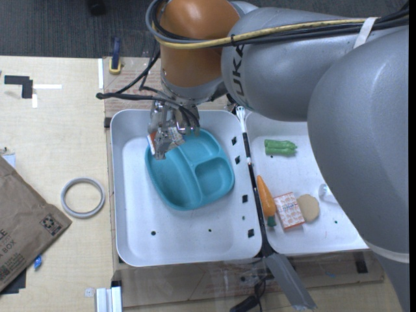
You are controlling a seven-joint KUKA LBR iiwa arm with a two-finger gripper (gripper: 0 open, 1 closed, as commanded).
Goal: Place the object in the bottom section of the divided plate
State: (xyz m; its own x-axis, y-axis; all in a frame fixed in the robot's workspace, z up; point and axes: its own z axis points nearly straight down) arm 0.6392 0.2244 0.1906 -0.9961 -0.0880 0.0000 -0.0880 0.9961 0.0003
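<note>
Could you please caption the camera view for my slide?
Gripper over the blue plate's upper-left rim in the left bin.

Arm [325,77] hides right bin's [305,233] right part and far edge. Cardboard box [23,223] cut off at left edge. Gripper [164,135] fingertips too small to resolve.

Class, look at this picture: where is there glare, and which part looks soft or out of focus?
Camera view: bright sheen on the orange band and grey arm; the near arm looks soft, while the blue divided plate and white bin stay sharp and evenly lit.
</note>
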